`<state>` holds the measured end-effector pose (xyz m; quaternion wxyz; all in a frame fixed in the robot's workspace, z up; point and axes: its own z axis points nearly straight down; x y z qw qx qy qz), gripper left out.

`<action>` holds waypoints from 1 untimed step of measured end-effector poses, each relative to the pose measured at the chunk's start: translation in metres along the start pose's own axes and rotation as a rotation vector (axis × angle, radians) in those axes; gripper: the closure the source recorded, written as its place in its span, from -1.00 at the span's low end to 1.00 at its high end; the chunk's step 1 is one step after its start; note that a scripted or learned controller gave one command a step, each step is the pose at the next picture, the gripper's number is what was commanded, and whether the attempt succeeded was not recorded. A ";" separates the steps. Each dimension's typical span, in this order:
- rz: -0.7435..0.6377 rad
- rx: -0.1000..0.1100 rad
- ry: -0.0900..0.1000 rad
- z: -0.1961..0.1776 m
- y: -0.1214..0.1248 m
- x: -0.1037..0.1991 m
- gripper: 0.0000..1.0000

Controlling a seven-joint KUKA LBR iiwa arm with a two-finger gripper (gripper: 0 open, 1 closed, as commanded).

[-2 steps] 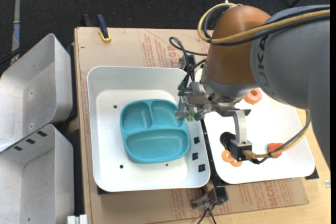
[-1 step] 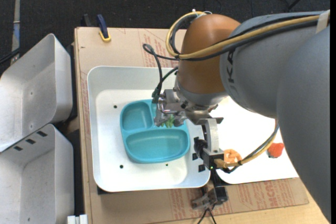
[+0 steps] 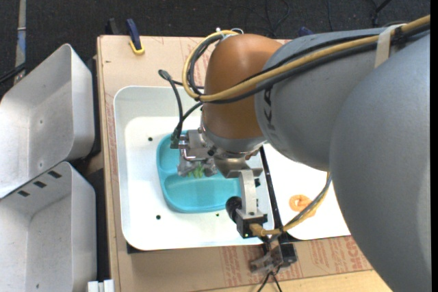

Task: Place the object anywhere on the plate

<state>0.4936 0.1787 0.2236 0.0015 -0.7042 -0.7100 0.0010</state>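
**Camera view: pincer low over the teal plate, its state unclear**

Nearest the front edge of the worktop (image 3: pixel 226 270), a small orange object (image 3: pixel 299 202) is seen lying in the right bin (image 3: pixel 321 226), close to that bin's front rim and well apart from the plate. It is judged to be the task's thing, though its shape is too small to be made out.

Further back, the teal plate (image 3: pixel 195 191) rests in the left bin (image 3: pixel 137 167). Directly above its rear half the pincer (image 3: pixel 194 164) is hung low; something green is glimpsed at its tip, but it cannot be told whether anything is held or how wide it stands.

Beyond that, the plate's rear is covered by the orange-banded wrist (image 3: pixel 239 89).

Risks are judged as follows: should nothing be gripped, a release here would leave the plate bare; should the descent be continued, the plate could be struck or shoved by the pincer.
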 end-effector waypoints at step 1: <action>0.007 -0.002 -0.001 -0.001 0.001 -0.003 -1.00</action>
